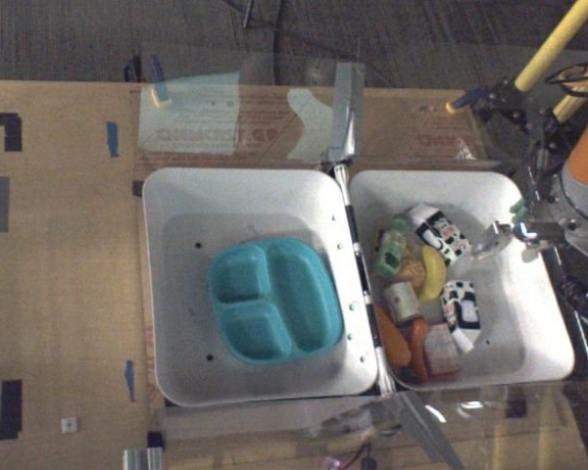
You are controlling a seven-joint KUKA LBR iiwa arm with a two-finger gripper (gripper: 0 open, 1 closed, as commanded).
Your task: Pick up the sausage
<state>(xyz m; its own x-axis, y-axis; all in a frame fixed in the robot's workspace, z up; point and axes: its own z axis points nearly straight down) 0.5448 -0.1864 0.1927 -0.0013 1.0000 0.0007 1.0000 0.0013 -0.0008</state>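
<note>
Faint mirrored lettering on clear sheet [225, 125] behind the bins; too pale and blurred to read. Black-and-white blotched cartons, one up top [441, 233] and one lower [461, 306], with no legible print. No brand made out on small can [403, 302].

Right bin [529, 351]: toy clutter heaped against its left side. Sausage [392, 336] taken to be the orange-brown, smooth, rounded piece in the front-left part of that bin, just beside the dividing wall. Identity not certain at this sharpness. Lying flat. Long axis slanted, far end up and left toward the can, near end down and right toward the front rim. Touching or nearly touching reddish block [436, 351] on its right; partly tucked under the can's edge, exact overlap unclear. Yellow banana [433, 272] and green item [392, 253] further back.

Left bin [176, 204]: teal divided plate [274, 302], three compartments.

Gripper [510, 231] over right bin's right half, well apart from sausage, nothing seen held. Open or closed: cannot tell.
</note>
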